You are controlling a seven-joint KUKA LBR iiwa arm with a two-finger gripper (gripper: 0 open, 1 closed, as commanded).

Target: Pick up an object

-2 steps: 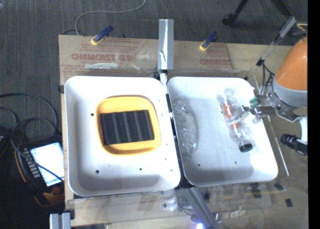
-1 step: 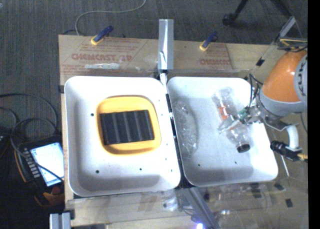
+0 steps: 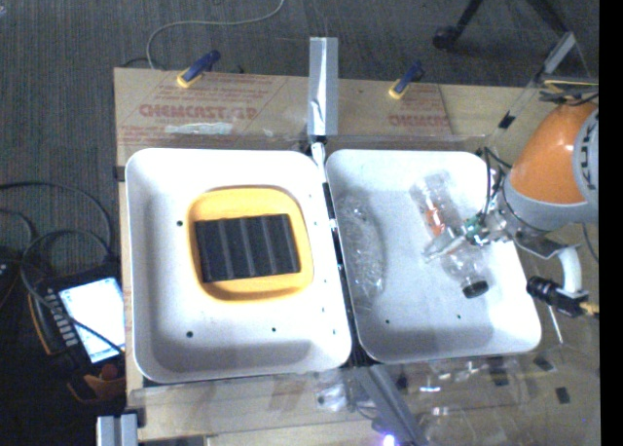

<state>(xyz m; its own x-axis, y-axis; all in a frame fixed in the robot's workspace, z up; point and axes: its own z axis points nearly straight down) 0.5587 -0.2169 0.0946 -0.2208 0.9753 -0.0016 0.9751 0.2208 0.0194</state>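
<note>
Reaching in at right of frame, arm (image 3: pixel 555 176) is seen | gripper (image 3: pixel 474 230) over right bin (image 3: pixel 389 337), finger state indiscernible | clear bottle (image 3: pixel 450 230) beneath | yellow tray (image 3: pixel 251 244) in left bin (image 3: pixel 156 337)

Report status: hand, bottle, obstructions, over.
Hand low over right bin. Clear bottle lying beside it, grip unconfirmed. Yellow tray in left bin, well clear.

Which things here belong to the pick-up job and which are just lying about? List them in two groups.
Job:
- gripper, low over the right bin
- clear plastic bottle in the right bin
- crumpled clear plastic by that bin's left wall
- yellow tray with dark ribbed insert in the left bin

Lying about:
- two blue clamps on the board's far edge
- tablet on the floor
</note>
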